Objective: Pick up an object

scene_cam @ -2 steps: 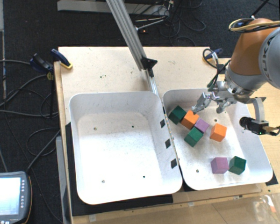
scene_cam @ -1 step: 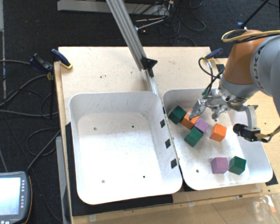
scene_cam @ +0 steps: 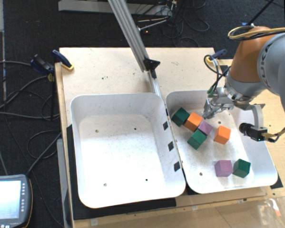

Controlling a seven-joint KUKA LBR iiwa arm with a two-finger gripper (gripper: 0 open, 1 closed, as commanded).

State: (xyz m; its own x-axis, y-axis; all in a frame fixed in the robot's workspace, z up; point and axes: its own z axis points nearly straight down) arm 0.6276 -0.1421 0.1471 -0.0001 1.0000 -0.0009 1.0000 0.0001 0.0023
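Orange block — just beside gripper

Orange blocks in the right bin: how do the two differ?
The orange block by the gripper touches a green block and a purple block; the other orange block stands apart, touching nothing. The first lies just below the gripper, the second farther right. Both look like similar-sized cubes.

A blue-and-yellow clamp grips the pale surface at its far-left corner, beside a slanted aluminium rail, with a teach pendant lower left.
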